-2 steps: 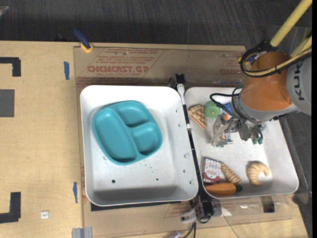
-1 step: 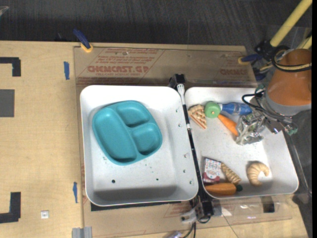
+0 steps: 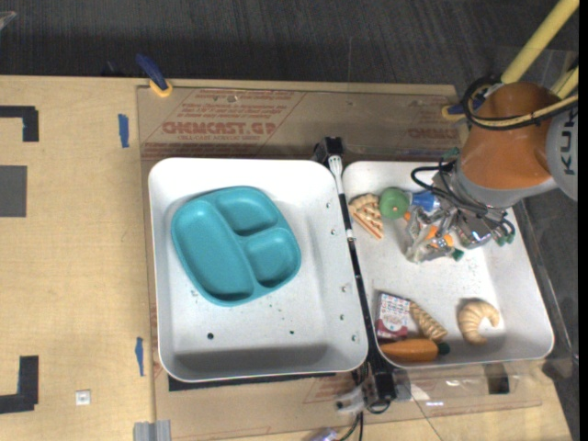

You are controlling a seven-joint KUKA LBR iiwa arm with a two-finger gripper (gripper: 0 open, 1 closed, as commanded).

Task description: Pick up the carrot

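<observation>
carrot [image 3: 411, 349] lies at the lower edge of the right bin [image 3: 528, 274], lower right of the frame, beside a small printed packet [image 3: 393, 315]. we see the gripper [image 3: 439, 237] well above it, mid-bin; whether its claw is spread or pressed together, we cannot tell. a teal divided plate [image 3: 235, 243] fills the left bin [image 3: 184, 338].

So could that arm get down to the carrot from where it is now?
Probably yes. The carrot lies uncovered along the near edge of the right bin, with the gripper hovering farther back in that bin. The bin wall and the small packet close beside the carrot could make it tight.
</observation>
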